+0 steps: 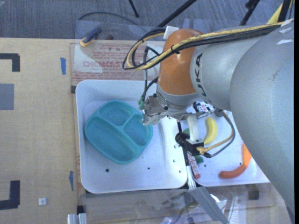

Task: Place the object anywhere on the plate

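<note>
Inspected from the near edge of the bench backward. Found in the right bin (222, 160), toward its near right corner, an orange carrot-shaped piece (236, 169) lying curved along the wall. Noted a slim red-and-white stick (194, 170) against that bin's left wall, near the near edge. Recorded a banana (211, 129) further back in the same bin, partly overhung by the arm (252, 87).

Found in the left bin (93, 181) a teal divided plate (117, 134), set in the middle and reaching toward the bin's right wall. Saw nothing resting in any of its compartments.

Located the gripper (147, 119) low over the plate's right rim, close to the left bin's right wall. Could not tell whether it was wide, narrow or carrying anything, since the wrist hid it from above.

Could not establish which item was the object to be moved. Judged the placement not yet shown as complete, with the plate bare and all loose items lying in the right bin. Judged the remaining work to be either a release onto the plate, if something was carried, or a fresh pick from the right bin.
</note>
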Available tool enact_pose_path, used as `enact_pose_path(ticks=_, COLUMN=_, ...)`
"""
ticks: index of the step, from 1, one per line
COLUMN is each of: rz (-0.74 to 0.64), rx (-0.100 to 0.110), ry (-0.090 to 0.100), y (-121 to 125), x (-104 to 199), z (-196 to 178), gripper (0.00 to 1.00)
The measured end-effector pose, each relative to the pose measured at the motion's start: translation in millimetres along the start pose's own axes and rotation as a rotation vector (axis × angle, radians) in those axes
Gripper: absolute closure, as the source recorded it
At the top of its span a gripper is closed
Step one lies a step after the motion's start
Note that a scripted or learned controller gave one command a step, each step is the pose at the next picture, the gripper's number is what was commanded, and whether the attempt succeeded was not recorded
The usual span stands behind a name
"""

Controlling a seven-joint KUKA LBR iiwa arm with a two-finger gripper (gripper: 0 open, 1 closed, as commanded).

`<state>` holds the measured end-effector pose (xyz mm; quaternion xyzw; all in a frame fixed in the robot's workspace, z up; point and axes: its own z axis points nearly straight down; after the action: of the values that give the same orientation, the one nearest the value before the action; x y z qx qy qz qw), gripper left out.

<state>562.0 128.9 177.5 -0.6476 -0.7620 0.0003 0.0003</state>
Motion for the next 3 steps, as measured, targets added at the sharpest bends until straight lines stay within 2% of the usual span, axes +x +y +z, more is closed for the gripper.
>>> enact_pose_path(ticks=1, rz=0.185, rx=-0.001, ry=-0.001, y=26.3, x=83.9, z=-84.9, gripper=1.0)
enact_pose_path(ticks=2, rz=0.27, rx=0.002, ry=-0.001, y=-40.5, x=56.7, z=-44.3, gripper=1.0)
enact_pose_path(ticks=3, rz=0.133, rx=0.0, ry=0.0, y=-18.6, x=100.3, z=-14.0, gripper=1.0)
